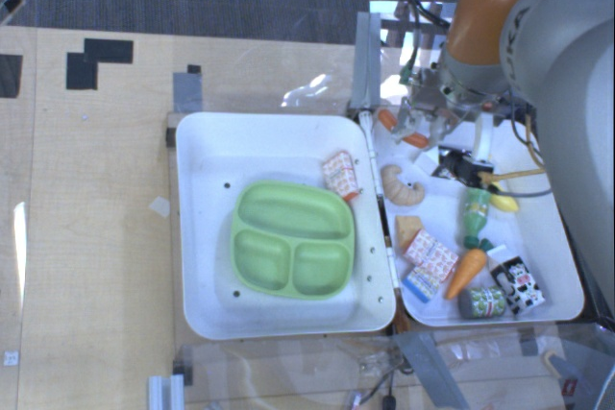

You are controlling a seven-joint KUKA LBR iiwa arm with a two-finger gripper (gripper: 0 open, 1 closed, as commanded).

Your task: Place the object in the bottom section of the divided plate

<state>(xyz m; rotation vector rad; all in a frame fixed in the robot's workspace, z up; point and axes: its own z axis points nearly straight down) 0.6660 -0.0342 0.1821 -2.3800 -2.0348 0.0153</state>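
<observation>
- Looking down from my remote seat, I saw the arm (548, 43) reaching in from the right, hanging over the far end of the right bin (567, 298).
- The surface (86, 235) carried both bins side by side; the left bin (197, 206) held the green divided plate (291, 238) and, just beyond its far right rim, a small red-and-white packet (340, 174).
- All three sections of the plate looked bare, so I judged that nothing had been delivered and that the whole pick, carry and release remained.
- The right bin was crowded: a croissant (402, 185), a carrot (465, 271), a green bottle (476, 215), a cow-patterned carton (516, 284) and a patterned packet (431, 256).
- The pincer (420, 118) sat low over some small orange pieces (402, 131) at the bin's far left corner; I could not tell how wide it stood, nor whether it had anything.
</observation>
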